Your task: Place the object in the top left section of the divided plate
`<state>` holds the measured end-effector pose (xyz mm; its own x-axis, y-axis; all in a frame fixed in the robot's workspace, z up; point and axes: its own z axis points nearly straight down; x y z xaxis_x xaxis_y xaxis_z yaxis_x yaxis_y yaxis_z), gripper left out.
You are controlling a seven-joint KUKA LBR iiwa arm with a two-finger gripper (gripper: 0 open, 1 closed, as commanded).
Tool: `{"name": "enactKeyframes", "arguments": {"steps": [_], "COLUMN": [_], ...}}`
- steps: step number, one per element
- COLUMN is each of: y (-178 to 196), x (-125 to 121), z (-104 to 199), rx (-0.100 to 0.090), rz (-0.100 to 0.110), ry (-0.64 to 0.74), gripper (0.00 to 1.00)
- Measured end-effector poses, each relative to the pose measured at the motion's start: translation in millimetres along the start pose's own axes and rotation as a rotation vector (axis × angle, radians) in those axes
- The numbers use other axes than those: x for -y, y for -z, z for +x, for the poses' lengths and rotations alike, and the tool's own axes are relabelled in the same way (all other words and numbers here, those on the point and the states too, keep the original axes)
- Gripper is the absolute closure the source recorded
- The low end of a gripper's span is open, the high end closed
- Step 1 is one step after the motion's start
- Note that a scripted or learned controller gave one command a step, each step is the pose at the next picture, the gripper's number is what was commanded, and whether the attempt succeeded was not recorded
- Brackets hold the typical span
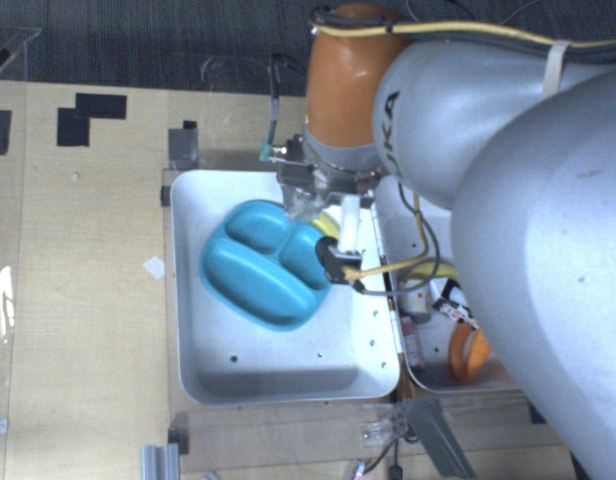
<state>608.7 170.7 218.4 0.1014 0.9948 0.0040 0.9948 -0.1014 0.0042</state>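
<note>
Grey arm [528,218] housing sits closest to the lens and covers most of the right-hand bin [428,373]. From it I follow the orange band [348,78] down to the claw [306,208], which hangs over the left white bin [278,383] on the pale surface [78,268].

Blue divided plate [263,263] lies in that bin, tilted in plan, directly beneath and to the lower left of the claw. I count three sections: one long one on the far side from the claw and two smaller ones nearer it. The claw tip stands just above the rim where the two smaller sections meet.

Claw state: I cannot tell whether it is spread or pressed together; the tip is a blur of translucent and metal parts. I see nothing I can confirm between its tips.

Object: a small yellow thing [326,225] shows just right of the claw, at the plate's edge, partly hidden by a white part. Whether it is the task's object, I cannot say. An orange item [468,353] lies in the right bin, well apart.

Progress, my judgement: all three sections look bare, so placement is not done. Approach over the plate looks largely made; release into the correct section is left.
</note>
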Motion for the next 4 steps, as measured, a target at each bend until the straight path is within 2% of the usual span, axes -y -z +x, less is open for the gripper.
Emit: {"name": "enactKeyframes", "arguments": {"steps": [1,2,3,4], "y": [117,16,11,23], "x": [9,65,78,87], "z": [-8,33,25,48], "rx": [0.002,0.002,0.002,0.001], "rz": [-0.002,0.003,0.002,0.001], "ry": [0.02,0.209,0.373,0.574], "gripper": [1.0,1.0,1.0,1.0]}}
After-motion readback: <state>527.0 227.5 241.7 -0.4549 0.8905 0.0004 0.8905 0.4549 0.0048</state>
